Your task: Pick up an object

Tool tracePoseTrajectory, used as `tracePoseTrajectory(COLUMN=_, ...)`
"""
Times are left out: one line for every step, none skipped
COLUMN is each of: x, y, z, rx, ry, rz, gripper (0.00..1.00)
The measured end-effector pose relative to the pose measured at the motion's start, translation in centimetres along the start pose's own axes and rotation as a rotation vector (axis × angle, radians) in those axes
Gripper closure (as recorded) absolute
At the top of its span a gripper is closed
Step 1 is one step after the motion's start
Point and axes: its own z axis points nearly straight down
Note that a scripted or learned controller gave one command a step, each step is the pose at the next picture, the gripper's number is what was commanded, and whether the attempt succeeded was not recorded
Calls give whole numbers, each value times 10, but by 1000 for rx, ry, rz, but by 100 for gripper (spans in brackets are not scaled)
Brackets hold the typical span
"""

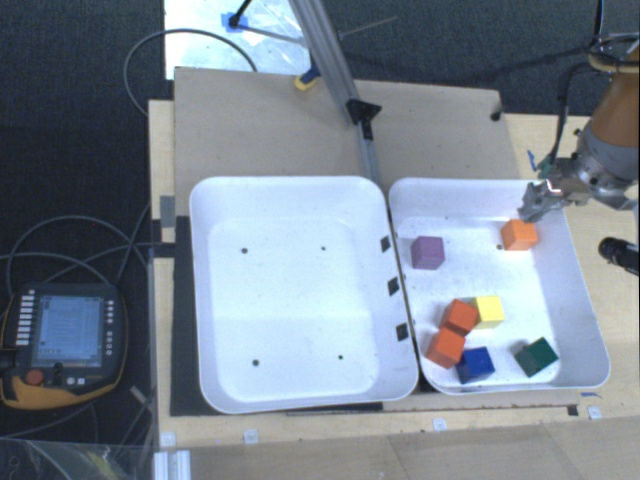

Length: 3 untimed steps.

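Observation:
The right bin (575, 268) holds several small blocks. An orange block (519, 235) lies near its back right corner, and a purple block (428, 252) sits toward the back left. Near the front lie two more orange blocks (460, 317) (446, 347), a yellow block (489, 311), a blue block (475, 364) and a green block (536, 356). My gripper (536, 201) hangs over the bin's back right corner, just above and to the right of the back orange block. Nothing shows between its fingers.
The left bin (215, 268) stands beside the right one, sharing a middle wall. A slanted metal pole (325, 43) crosses the back of the bench. A teach pendant (62, 343) with cables lies on the floor at far left.

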Motion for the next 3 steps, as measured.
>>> tracePoseTrajectory(x=-1, y=2, z=-48, rx=0, ry=0, rz=1, gripper=100)
tracePoseTrajectory(x=-1, y=3, z=-21, rx=7, ry=1, rz=2, gripper=100)
tracePoseTrajectory(x=58, y=-10, z=-18, rx=7, ry=4, rz=-3, gripper=100)
